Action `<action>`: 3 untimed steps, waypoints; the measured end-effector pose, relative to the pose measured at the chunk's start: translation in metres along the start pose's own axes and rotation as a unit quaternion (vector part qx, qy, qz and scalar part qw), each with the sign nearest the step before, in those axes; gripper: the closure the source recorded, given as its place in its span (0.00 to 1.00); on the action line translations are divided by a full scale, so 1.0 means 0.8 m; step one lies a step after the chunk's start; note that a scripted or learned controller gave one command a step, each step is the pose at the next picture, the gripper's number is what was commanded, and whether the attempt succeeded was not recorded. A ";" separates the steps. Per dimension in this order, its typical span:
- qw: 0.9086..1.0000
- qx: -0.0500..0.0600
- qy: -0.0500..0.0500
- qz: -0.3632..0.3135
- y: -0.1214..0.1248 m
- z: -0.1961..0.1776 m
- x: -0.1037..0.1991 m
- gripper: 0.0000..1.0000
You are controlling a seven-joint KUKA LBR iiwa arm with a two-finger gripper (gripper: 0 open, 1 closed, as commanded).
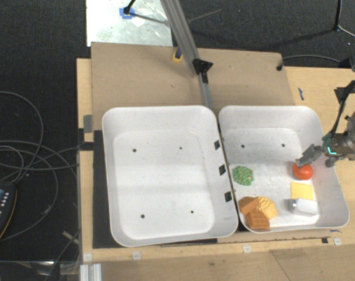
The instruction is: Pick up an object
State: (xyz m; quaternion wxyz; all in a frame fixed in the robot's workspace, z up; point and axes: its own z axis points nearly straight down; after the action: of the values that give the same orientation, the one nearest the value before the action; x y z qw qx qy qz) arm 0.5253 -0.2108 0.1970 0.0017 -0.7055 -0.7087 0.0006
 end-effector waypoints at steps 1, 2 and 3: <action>1.000 -0.002 -0.001 0.000 0.001 -0.003 0.000 0.00; 1.000 0.000 0.000 0.002 -0.004 0.052 0.007 0.00; 1.000 0.000 0.000 0.002 -0.002 0.113 -0.006 0.00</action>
State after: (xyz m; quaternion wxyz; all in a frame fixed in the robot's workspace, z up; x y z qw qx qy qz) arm 0.5233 -0.2151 0.1063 0.0016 -0.7070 -0.7072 0.0007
